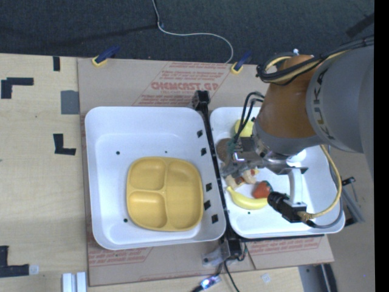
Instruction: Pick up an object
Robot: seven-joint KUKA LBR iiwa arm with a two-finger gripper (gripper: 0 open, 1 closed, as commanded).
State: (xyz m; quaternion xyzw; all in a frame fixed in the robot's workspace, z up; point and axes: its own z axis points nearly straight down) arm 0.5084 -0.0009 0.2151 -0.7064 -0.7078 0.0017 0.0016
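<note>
In the right bin (322,221) lie a yellow banana (246,201), a small red object (261,189) beside it, and a yellow round item (241,127) partly hidden behind the arm. My gripper (239,166) is low in this bin, at its left side, just above the banana. A small pale and reddish thing (248,176) sits right under the gripper, and I cannot see whether it is between the fingers. The grey and orange arm covers most of the bin's back half.
The left bin (103,139) holds a yellow divided plate (164,193). A black divider (209,157) runs between the two bins. Black and yellow cables (304,213) trail across the right bin's front. Cardboard lies under both bins.
</note>
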